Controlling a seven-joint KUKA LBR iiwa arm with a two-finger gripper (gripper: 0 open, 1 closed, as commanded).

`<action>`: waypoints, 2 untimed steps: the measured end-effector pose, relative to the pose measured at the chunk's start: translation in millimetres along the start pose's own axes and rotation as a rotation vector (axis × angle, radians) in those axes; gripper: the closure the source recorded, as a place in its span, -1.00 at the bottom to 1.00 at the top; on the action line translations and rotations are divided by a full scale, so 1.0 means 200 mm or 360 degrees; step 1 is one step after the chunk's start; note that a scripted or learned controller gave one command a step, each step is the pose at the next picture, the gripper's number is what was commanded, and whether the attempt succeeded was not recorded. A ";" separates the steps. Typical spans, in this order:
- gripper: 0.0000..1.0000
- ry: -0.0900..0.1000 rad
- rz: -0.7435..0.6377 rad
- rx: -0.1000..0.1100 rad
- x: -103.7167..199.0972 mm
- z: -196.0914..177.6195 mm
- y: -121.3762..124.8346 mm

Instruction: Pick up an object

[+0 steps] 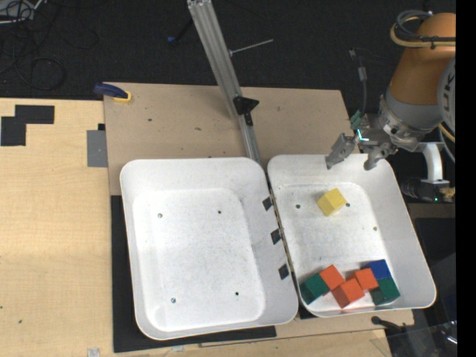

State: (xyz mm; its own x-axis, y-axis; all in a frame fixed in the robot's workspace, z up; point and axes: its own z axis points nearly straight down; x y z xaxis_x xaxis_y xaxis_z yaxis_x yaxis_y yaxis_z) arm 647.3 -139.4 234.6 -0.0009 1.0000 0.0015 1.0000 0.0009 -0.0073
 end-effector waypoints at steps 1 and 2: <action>-1.00 -0.0002 -0.0003 -0.0007 0.00 -0.01 0.00; -1.00 -0.0002 0.0001 0.0000 -0.01 0.21 -0.01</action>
State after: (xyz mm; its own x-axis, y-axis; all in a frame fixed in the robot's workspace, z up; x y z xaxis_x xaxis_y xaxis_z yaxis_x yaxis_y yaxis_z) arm 644.5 -141.2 192.8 -0.0003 1.0000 0.0005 1.0000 0.0003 -0.0075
